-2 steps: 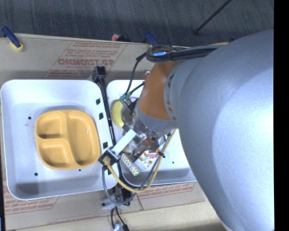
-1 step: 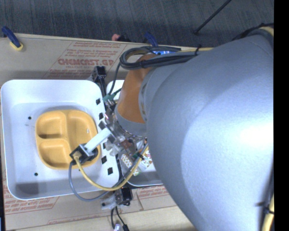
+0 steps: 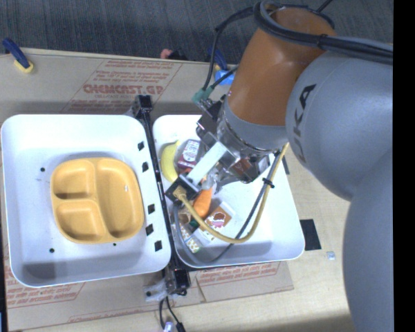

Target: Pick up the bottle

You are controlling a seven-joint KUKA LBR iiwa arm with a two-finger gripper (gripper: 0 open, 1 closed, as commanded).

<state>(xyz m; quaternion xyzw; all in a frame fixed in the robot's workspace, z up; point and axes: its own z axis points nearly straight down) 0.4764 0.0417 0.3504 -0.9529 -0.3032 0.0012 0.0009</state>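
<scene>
My gripper [image 3: 220,180] is low inside the right bin [image 3: 280,230], under the big grey and orange arm, which covers the bin's middle and back. A small dark item with a red and white label [image 3: 189,154], which may be the bottle, lies just left of the gripper near the bin's left wall. I cannot make out anything held by the gripper. An orange carrot-shaped piece [image 3: 203,203] lies just below the gripper.
A yellow rounded fruit [image 3: 168,160] rests against the right bin's left wall. A brown and white packet [image 3: 218,218] and another small item [image 3: 187,235] lie near the front. The left bin [image 3: 28,254] holds a yellow divided plate [image 3: 97,199].
</scene>
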